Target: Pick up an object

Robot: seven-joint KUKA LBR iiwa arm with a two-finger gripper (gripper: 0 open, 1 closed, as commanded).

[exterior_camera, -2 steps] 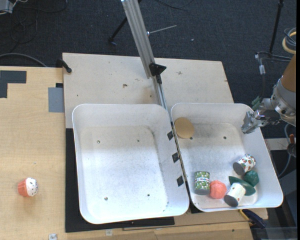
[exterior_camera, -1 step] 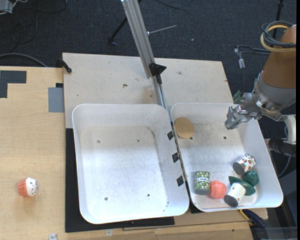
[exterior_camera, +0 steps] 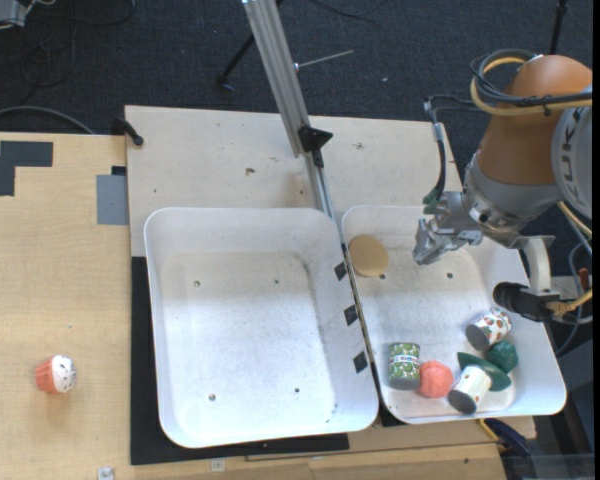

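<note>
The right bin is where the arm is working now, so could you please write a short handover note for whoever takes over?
Gripper: above the right bin, far end, holding nothing.
Things: tan disc at the bin's far left; green can, orange ball, white cup, dark green piece and patterned cup clustered at the near end.
Done: nothing picked.
Left: grasp and lift one object.

One fixed camera up high, looking down at a slant across the bench. Both white bins sit in frame, the left bin (exterior_camera: 245, 328) central and the right bin (exterior_camera: 460, 318) toward the right side. The arm (exterior_camera: 525, 138) comes in from the right, with dark floor (exterior_camera: 180, 38) along the top.
</note>
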